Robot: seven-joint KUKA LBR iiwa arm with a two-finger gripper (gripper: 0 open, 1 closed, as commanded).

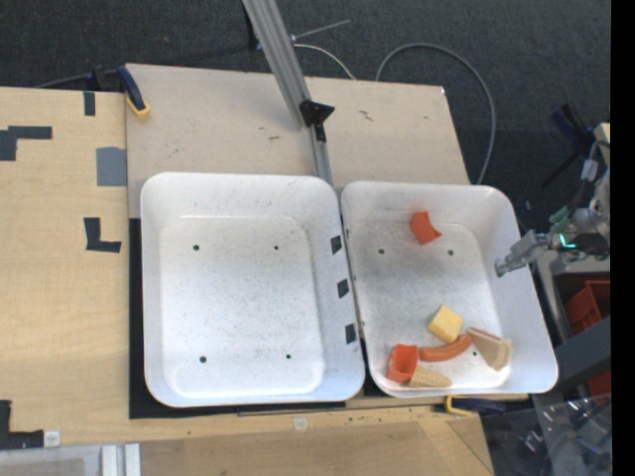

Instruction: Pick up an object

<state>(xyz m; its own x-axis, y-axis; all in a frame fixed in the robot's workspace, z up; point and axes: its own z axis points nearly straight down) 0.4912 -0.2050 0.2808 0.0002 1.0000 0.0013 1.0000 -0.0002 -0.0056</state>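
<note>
The bench carries two shallow white plastic bins side by side: the left bin (238,296) and the right bin (397,206), which holds all the objects. Near the far part of the right bin lies a small orange block (425,228), alone and well apart from the others. In the near right corner there is a tight group: a pale yellow cube (445,322), a curved red-orange sausage-shaped piece (446,350), a small red-orange cup-like piece (402,362), a beige cone-shaped piece (431,377) and a tan wedge-shaped piece (492,348) close to the bin wall. The gripper (516,254) is at the right rim of the right bin, just outside or above the wall, and it is not over any object. It is small and blurred there, so one cannot tell if it is released or clenched, and nothing is visible in it. The pick seems not yet begun. The main risk, as a judgement, is in the crowded corner: the pieces touch or nearly touch each other, so a descent there may push one piece against the others or catch two together, and the tan wedge beside the wall leaves little room for a finger. The curved piece may also roll away. The lone orange block looks the safer target.
</note>
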